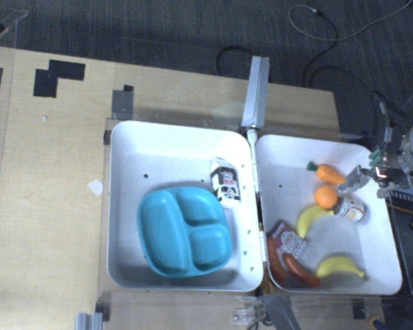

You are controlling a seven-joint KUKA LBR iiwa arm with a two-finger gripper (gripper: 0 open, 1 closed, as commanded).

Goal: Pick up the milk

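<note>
Fingers [353, 181] too small to judge, over right bin [390, 278]; milk [225, 181] in left bin [117, 260].

A pale wooden surface [47, 205] carries two shallow white bins set side by side, their inner edges touching. The left bin [126, 190] and right bin [383, 271] sit toward the right of the surface. Black tape patches [57, 74] mark its far left corner.

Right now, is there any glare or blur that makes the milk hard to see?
In the camera view the milk carton is small and slightly soft against the bright left bin, whose white floor is washed out; the end effector is blurred too.
</note>
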